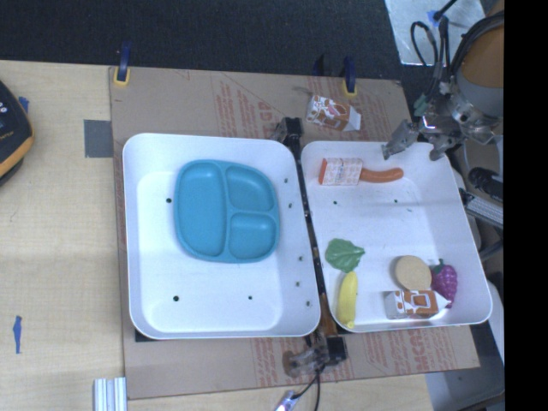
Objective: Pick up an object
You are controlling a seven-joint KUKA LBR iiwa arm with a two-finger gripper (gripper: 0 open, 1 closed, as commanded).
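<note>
Highest over the bench, and so closest to the lens, is the grey arm (479, 58) with its orange band, reaching in from the right. It ends in the gripper (418, 148), which hangs over the far right corner of the right bin (467, 229). Its two dark fingers (396, 146) stand spread apart with nothing between them, so it holds nothing. Just beside it, toward the view's lower left, lies the sausage (382, 175) on the bin floor. This is the closest thing to pick and likely the easiest target. The sausage's long axis runs nearly left to right across the view, and its left end touches or almost touches a small red-and-white carton (341, 171). The fingers seem to be spread along much the same line as the sausage. My judgement is that the wrist would have to turn so the fingers close across the narrow width, and the gripper would have to shift a little left and toward the viewer before descending. The rest of that bin's things lie well apart at its near end: a green leaf (343, 253), a banana (347, 298), a round biscuit (413, 272), purple grapes (445, 282) and a second carton (413, 304). Further out, the left bin (145, 255) bears a blue divided plate (227, 210).
</note>
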